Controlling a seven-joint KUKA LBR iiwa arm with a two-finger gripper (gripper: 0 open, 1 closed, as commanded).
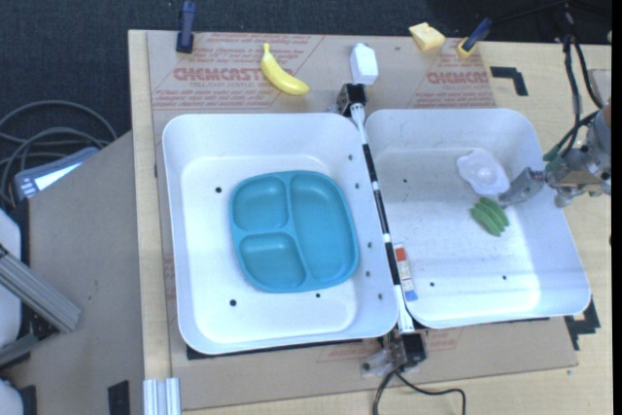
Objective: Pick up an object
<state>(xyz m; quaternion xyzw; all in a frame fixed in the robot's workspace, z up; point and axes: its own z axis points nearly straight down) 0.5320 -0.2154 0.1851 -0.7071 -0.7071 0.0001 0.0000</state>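
From the overhead camera view, the end effector reaches in over the right rim of the right bin, its dark tip pointing toward the bin's middle; whether it stands apart or together I cannot tell at this size. Nothing shows clamped in it. The green pickle-like toy lies just beside the tip, slightly below and to its left in the view, resting on the bin floor with its long axis running diagonally, upper left to lower right. A clear plastic cup lies near the tip on the opposite side, up and to the left. I judge the green toy the closer target, calling for a short descent toward it.
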